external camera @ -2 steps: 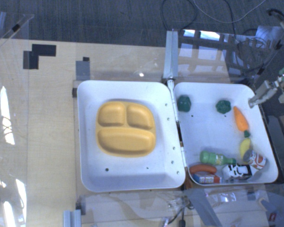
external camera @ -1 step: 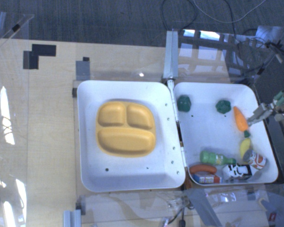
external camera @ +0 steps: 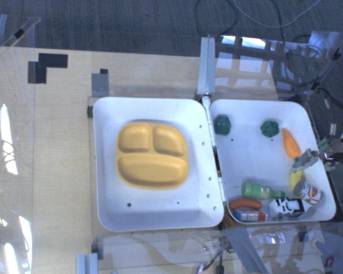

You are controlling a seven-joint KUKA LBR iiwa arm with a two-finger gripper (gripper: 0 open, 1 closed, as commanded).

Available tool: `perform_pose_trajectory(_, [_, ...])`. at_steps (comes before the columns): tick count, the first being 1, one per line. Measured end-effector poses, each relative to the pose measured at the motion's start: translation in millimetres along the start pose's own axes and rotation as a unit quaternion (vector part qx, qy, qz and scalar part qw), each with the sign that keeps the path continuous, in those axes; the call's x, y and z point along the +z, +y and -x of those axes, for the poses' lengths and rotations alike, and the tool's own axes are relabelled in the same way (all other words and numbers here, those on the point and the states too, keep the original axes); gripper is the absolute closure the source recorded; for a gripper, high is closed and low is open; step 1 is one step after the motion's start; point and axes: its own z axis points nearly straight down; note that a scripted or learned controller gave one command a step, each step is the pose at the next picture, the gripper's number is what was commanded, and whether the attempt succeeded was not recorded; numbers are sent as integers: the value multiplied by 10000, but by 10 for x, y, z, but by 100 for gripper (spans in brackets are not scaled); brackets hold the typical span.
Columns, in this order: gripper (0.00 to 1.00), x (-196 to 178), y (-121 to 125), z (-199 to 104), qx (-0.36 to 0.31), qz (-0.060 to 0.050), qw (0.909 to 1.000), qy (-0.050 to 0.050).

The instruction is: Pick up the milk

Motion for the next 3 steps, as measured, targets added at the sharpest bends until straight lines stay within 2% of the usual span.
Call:
perform_pose_trajectory(1, [0, 1191, 76, -328, -590, 64, 9982, -4])
perform_pose_trajectory(2, [0, 266, 1046, 8, -1243, 26, 9922, -9])
perform_pose_trajectory(3, [0, 1196, 783, -678, -1606, 40, 9870, -4])
